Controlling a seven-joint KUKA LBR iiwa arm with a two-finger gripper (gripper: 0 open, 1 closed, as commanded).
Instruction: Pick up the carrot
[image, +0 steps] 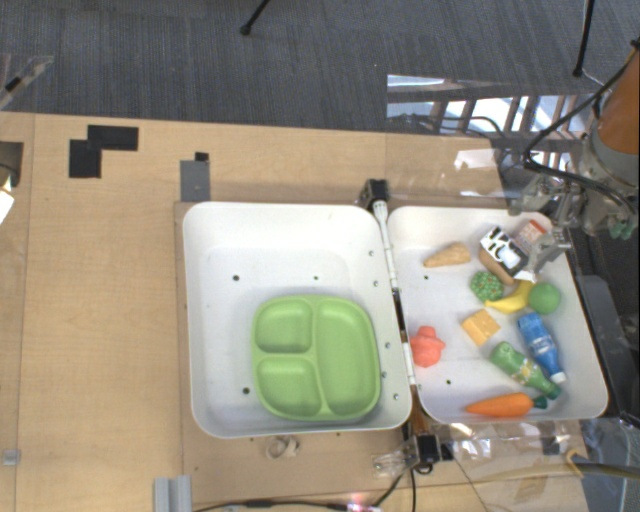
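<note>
A: Looking left first: green divided plate (316, 356) sitting in the left bin (215, 300), nothing to grab there.

B: Yep. Carrot (499, 405) lying at the right bin's (430, 235) near edge, just beside the green bottle (523, 368).

A: Gripper (548, 232) hovering at the far right corner, well apart. Can't tell its state.

B: Worth coming down along the near wall, avoiding that bottle.

Glossy plastic carrot (499, 405), wooden bench (100, 350)
</note>
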